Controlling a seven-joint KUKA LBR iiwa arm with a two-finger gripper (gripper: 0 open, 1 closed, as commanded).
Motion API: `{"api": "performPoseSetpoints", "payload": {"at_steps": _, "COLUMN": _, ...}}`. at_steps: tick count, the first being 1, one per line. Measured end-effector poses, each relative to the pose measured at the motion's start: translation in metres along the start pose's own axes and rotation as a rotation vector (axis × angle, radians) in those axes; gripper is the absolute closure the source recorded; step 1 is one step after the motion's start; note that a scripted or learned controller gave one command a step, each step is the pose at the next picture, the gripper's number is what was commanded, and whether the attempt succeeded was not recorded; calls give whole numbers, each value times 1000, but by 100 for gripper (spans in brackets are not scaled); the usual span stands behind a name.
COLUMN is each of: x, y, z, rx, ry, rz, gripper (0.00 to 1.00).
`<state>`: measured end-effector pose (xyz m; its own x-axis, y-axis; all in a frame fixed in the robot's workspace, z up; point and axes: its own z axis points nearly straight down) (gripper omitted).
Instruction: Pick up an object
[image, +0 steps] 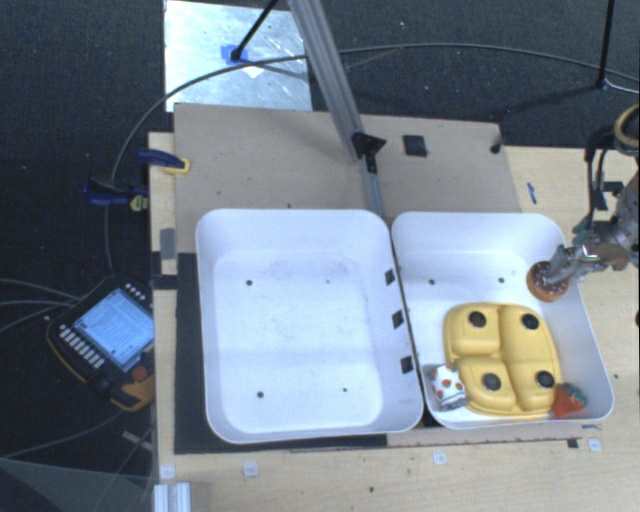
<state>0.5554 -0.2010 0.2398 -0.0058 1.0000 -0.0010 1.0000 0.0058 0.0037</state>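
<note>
The right bin (470, 240) holds a large yellow block (500, 358) with four black dots, lying toward its front right. A small white and red cube (447, 385) rests against the block's front left corner. A red and green strawberry-like piece (568, 400) lies at the bin's front right corner. A small brown round ring-shaped piece (548, 283) sits by the right wall of that bin. My gripper (558, 272) reaches in from the right edge, and its tip is right at the brown piece, touching or just above it.
The left bin (290, 330) stands beside the right one on the cardboard-covered bench (270, 160). A grey pole (335, 80) slants in from the top. A handheld pendant (105, 335) and cables lie on the floor at the left.
</note>
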Motion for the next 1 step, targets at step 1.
{"api": "performPoseSetpoints", "payload": {"at_steps": 1, "x": 0, "y": 1, "z": -54, "rx": -2, "ry": -1, "rz": -1, "gripper": 100}}
